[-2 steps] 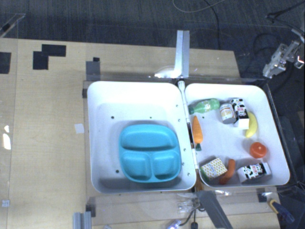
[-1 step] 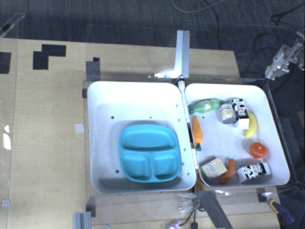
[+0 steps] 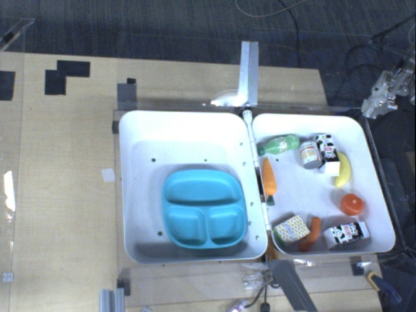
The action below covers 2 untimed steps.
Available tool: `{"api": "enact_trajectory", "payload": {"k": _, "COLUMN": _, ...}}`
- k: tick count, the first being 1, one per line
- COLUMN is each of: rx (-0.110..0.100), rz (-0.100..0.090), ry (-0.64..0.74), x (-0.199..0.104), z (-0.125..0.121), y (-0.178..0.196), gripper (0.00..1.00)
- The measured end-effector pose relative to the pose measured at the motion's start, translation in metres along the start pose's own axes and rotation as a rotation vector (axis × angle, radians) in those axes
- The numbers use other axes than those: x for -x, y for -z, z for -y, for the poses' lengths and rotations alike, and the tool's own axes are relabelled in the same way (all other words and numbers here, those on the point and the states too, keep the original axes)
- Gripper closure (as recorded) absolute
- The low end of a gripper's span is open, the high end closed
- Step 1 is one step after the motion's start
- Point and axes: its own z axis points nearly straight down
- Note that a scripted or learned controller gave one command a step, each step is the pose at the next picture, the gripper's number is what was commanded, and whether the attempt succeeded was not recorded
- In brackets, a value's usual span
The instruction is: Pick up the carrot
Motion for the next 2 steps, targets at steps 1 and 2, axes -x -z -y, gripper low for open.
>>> {"api": "enact_trajectory", "payload": {"k": 1, "rx": 0.0, "rz": 0.004, "ry": 0.091, "x": 0.0302, "z": -0.0051, "y": 0.0008, "gripper": 1.0}}
{"api": "enact_trajectory", "payload": {"k": 2, "rx": 0.0, "rz": 0.002, "ry": 0.225, "x": 0.0257, "z": -0.012, "y": -0.0062, "gripper": 1.0}}
